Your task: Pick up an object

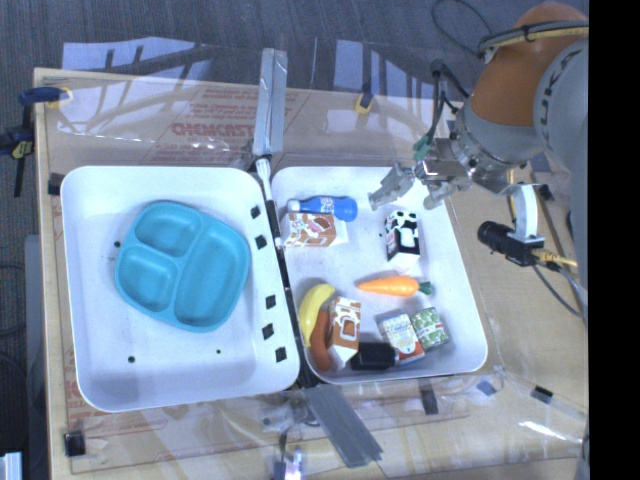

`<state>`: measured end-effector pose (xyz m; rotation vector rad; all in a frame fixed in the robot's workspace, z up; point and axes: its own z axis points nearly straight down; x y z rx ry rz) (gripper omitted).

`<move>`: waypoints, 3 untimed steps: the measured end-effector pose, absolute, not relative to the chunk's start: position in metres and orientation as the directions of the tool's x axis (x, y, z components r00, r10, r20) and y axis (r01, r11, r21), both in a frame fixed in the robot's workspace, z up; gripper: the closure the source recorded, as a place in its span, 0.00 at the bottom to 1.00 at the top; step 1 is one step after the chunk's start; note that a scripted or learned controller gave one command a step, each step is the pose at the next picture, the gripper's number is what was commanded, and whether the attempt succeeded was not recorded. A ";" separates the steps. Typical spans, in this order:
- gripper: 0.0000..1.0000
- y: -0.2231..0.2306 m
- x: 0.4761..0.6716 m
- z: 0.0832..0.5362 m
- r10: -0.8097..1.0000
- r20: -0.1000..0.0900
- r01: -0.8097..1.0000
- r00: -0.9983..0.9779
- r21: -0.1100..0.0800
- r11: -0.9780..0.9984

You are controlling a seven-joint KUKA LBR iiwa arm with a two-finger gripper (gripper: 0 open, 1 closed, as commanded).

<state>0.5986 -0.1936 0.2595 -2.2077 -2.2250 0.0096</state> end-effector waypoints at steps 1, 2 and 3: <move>0.00 -0.213 0.619 0.111 1.000 -0.004 1.000 -0.008 0.003 0.008; 0.00 -0.211 0.557 0.280 0.996 0.000 0.996 -0.091 -0.005 0.091; 0.00 -0.209 0.562 0.162 0.995 0.003 0.995 -0.097 -0.011 0.097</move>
